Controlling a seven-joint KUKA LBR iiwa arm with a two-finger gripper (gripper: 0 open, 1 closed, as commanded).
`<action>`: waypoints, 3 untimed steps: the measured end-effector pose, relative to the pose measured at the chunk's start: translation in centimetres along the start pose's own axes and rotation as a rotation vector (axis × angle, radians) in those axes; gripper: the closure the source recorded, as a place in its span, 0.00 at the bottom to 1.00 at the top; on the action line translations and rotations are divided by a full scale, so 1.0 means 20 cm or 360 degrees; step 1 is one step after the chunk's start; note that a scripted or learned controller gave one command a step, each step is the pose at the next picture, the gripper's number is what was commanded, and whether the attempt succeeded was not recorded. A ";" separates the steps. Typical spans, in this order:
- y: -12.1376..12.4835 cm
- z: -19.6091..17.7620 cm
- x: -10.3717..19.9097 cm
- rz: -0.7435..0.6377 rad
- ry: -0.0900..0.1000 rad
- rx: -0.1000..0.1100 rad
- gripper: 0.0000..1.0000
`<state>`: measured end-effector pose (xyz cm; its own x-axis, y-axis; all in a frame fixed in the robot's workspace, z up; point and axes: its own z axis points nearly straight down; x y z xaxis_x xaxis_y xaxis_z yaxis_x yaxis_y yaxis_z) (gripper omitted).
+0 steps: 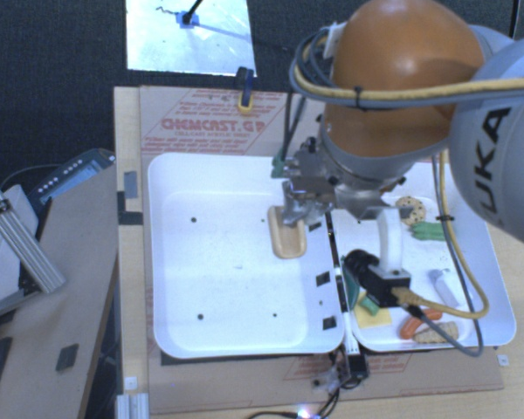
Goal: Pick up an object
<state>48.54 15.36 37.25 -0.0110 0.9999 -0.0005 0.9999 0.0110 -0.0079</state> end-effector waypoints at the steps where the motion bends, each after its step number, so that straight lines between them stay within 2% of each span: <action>1: 0.01 0.28 0.10 0.0008 0.0000 -0.0008 1.00; 2: 0.01 0.42 0.30 0.0007 0.0001 -0.0010 1.00; 3: 0.43 0.35 0.40 0.0009 0.0004 -0.0024 1.00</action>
<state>57.05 23.53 30.10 -0.0051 1.0000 0.0023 1.0000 0.0051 0.0072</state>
